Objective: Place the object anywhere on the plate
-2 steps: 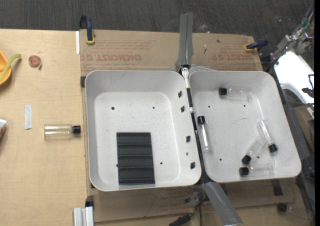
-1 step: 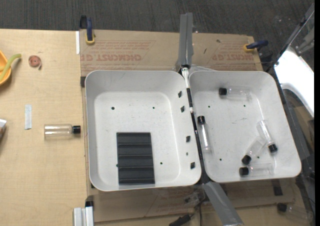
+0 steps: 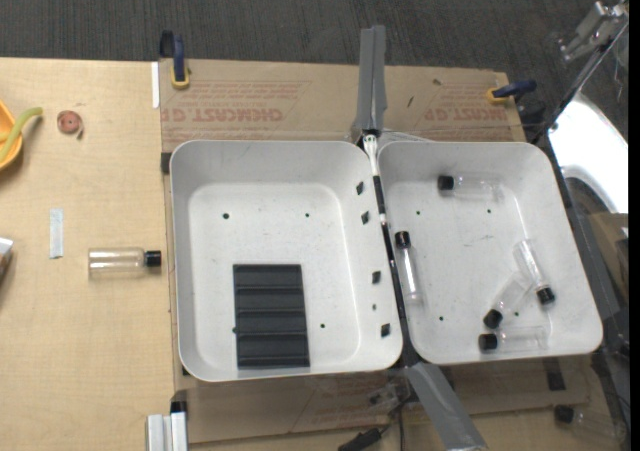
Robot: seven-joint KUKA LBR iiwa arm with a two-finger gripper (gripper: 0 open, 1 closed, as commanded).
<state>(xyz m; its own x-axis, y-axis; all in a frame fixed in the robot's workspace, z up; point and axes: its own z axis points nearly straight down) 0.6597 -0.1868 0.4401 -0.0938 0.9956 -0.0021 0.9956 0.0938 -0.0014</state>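
Vials, five by my count, all clear with black caps, lie loose in the right bin [image 3: 560, 239]. One vial [image 3: 465, 184] rests at about 12 o'clock on that bin's floor, cap pointing to 9 o'clock. A second [image 3: 406, 264] lies along the wall at 9 o'clock, its cap at the upper end. The other three cluster towards 5 o'clock: one [image 3: 530, 274] is tilted with its cap at the lower right, one [image 3: 503, 307] slants just beside it, and the last [image 3: 505, 341] lies flat against the near wall. I cannot tell whether the two slanted ones touch.

My target, the dark ribbed plate [image 3: 270, 316], sits in the left bin [image 3: 190, 239] at roughly 6 o'clock, flat on the floor and close to the near wall. It is well apart from every vial.

As for the gripper, I cannot tell how far open it is or whether it has hold of anything.

Out on the wooden bench [image 3: 80, 359], at 9 o'clock from the left bin, lies a sixth capped vial [image 3: 120, 259]. Brown cardboard [image 3: 260, 104] lies under both bins.
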